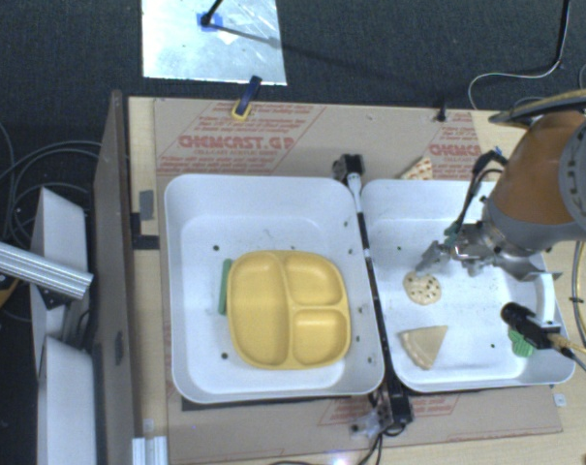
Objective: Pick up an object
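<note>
Two-finger metal gripper (440,256): over right white bin (399,211), finger state indiscernible. Just beside it, nearer: one round tan chocolate-chip cookie (422,288). Nearer still: one tan tortilla wedge (424,344). Left white bin (191,260): one yellow three-compartment plastic plate (287,309).

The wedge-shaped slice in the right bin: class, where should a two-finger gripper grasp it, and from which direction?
Probably from straight above, closing across the wedge slice's two straight sides. It lies flat on the right bin floor, apart from the cookie.
</note>
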Robot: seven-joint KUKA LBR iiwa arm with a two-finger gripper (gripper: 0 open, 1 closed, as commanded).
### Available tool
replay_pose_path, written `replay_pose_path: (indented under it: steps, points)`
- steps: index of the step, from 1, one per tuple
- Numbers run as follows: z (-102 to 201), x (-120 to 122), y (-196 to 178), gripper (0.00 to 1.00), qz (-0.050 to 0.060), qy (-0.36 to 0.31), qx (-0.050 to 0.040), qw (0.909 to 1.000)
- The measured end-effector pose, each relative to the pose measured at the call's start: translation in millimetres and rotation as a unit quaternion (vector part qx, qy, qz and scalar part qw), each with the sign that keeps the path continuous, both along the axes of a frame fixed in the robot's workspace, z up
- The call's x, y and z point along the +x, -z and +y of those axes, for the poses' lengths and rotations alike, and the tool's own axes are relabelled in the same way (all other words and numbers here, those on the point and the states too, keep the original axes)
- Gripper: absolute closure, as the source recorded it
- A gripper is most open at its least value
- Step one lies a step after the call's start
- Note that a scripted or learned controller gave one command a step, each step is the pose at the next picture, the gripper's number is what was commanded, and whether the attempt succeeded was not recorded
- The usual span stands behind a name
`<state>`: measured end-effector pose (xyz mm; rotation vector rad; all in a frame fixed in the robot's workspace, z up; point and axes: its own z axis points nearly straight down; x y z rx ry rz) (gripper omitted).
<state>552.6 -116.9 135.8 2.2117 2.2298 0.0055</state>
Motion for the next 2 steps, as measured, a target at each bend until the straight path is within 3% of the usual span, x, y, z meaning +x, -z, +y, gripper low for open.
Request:
replay_pose_path:
  steps: [1, 2]
  points:
    - [17, 10, 53, 0.00, 0.002, 0.001, -0.0005, 1.0000]
    - [16, 14, 37, 1.00, -0.004, 0.001, -0.0013, 1.0000]
